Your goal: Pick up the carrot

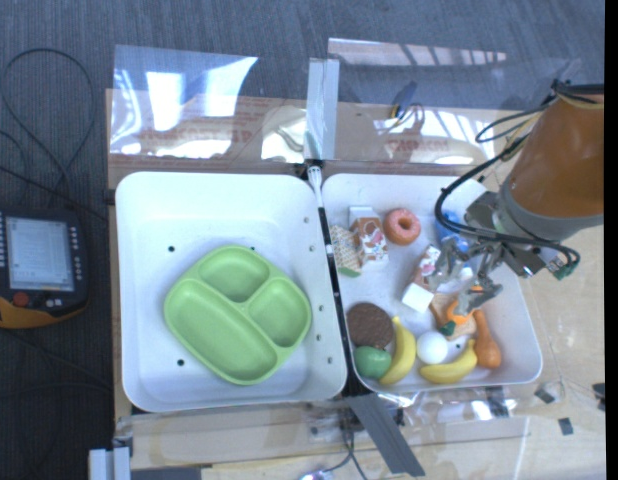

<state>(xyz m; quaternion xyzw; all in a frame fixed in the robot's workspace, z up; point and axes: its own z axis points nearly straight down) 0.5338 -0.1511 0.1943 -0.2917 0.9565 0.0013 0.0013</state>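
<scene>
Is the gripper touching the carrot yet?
Cannot tell. In the camera view the gripper overlaps the carrot's upper end, hiding any contact or gap.

Pincer (467,290) low over the carrot (485,340) in the right bin (529,363) (left bin (139,268) holds 1 green plate (237,313)).

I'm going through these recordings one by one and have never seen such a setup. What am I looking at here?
One camera looks down at a slant on a bench with two white bins. The grey and orange machine on the right is a robot arm; its gripper hangs low over the right bin, above the carrot it should pick up. Whether it holds anything cannot be told. That bin also has toy food: two bananas, a doughnut, a white ball. The left bin holds a green divided plate.
</scene>
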